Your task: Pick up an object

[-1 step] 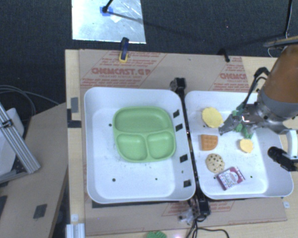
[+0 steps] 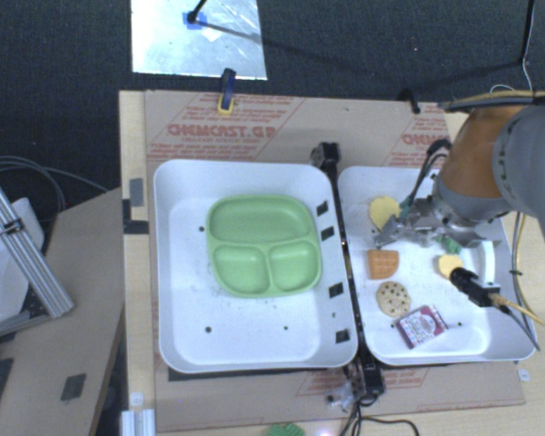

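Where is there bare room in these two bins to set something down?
Left bin: bare white floor rings the green divided plate, widest along the near edge and left wall. Right bin: crowded, with the claw over the waffle, beside the cookie, red packet and yellow pieces; only its near right corner is bare.

1. We see a tan bench point(image 2: 91, 243) under a clear printed sheet point(image 2: 282, 125).
2. We see two white bins on it, touching: the left bin point(image 2: 177, 271) and the right bin point(image 2: 472, 339).
3. We see a yellow clamp point(image 2: 226, 94) at the sheet's far edge.
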You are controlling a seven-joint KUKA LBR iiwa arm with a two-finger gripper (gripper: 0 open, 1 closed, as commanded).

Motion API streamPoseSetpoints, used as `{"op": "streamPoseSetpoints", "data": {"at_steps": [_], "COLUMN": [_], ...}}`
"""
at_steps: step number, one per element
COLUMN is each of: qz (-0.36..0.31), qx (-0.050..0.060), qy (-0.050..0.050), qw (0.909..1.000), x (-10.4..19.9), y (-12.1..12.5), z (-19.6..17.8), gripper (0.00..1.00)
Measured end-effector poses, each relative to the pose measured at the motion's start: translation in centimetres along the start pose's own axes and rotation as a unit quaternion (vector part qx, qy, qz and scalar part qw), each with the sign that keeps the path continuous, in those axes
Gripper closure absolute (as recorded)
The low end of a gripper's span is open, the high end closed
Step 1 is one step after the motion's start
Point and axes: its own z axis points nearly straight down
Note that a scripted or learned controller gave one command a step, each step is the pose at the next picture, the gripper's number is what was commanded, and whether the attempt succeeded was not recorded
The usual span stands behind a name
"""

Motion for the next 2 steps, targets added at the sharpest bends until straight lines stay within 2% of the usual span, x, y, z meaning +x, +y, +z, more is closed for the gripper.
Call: {"op": "streamPoseSetpoints", "data": {"at_steps": [2], "qz": [-0.001], "qx": [-0.001], "qy": [0.001], "qw": [1.0], "x": [0.2], "y": [7.0], "z": [-0.3], "gripper": [0.0]}}
